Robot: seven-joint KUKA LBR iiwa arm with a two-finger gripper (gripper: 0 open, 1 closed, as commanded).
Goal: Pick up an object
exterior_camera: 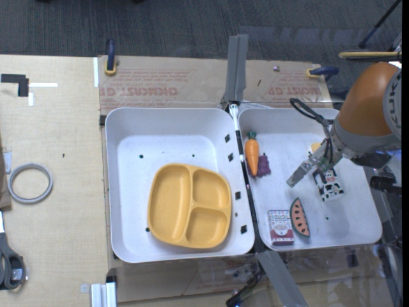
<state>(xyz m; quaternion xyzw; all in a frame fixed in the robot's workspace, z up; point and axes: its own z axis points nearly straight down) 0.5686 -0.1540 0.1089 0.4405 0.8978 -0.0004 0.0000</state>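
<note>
Approach step: gripper (pixel 314 176) spread wide, holding nothing, over right bin (pixel 358 235). Next: descend onto watermelon slice (pixel 299 217) just below-left.

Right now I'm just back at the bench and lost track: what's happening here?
The arm's gripper hangs over the right bin, fingers spread, with nothing between them. A carrot, a purple piece, a small carton and a watermelon slice lie in that bin. The left bin holds a yellow divided plate.
</note>
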